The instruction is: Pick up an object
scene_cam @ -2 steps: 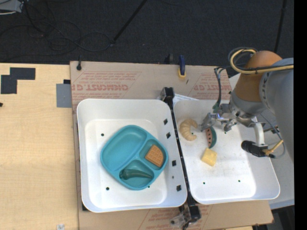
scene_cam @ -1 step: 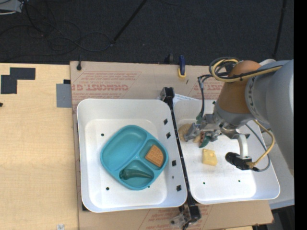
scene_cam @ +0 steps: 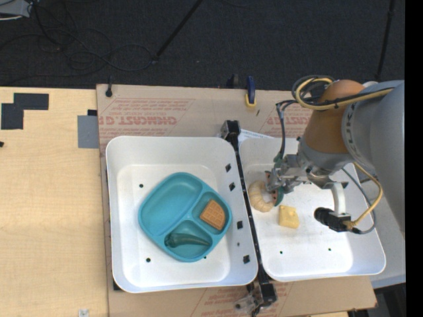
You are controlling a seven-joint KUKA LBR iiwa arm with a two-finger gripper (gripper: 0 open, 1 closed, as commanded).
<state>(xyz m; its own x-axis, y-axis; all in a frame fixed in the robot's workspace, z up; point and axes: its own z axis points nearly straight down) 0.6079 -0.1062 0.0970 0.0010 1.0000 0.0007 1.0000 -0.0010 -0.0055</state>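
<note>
While the grey arm point(scene_cam: 370, 131) reaches in from the right with its orange band point(scene_cam: 330, 121) above the wrist, the end effector point(scene_cam: 276, 189) hangs low inside the right white bin point(scene_cam: 330, 263), close to that bin's left wall. Whether it is parted or closed cannot be told from this slant. Touching or overlapping its left side lies a pale, ring-shaped doughnut-like object point(scene_cam: 260, 198), and just below and slightly right of the end effector sits a small yellow wedge like a piece of cheese point(scene_cam: 288, 217); the wedge lies apart from it on the bin floor. Farther left, across the divider, the left white bin point(scene_cam: 132, 256) holds a teal divided plate point(scene_cam: 178, 210) with a waffle-patterned orange square point(scene_cam: 213, 214) and a dark teal piece point(scene_cam: 187, 240) in its compartments. Both bins rest on the counter point(scene_cam: 46, 203).
</note>
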